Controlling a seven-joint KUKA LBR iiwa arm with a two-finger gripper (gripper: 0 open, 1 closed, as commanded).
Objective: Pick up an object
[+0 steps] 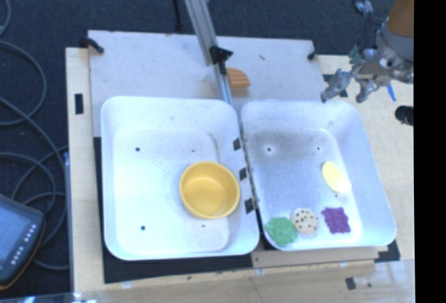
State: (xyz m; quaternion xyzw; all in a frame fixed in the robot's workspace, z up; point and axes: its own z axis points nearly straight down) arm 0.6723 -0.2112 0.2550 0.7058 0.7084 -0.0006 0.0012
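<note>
A yellow bowl (pixel 209 189) sits in the left bin (pixel 125 155), toward its front right. The right bin (pixel 293 148) holds a pale yellow oval piece (pixel 336 177) near its right wall. Along its front edge lie a green lump (pixel 281 230), a speckled beige cookie (pixel 304 221) and a purple piece (pixel 336 219). My gripper (pixel 350 88) hangs above the right bin's far right corner, outside the rim, with its two fingers spread apart and nothing between them.
A slanted metal post (pixel 198 12) rises from behind the gap between the bins, with an orange item (pixel 237 79) at its foot. Cables (pixel 28 148) and a tablet (pixel 15 239) lie off the bench at left.
</note>
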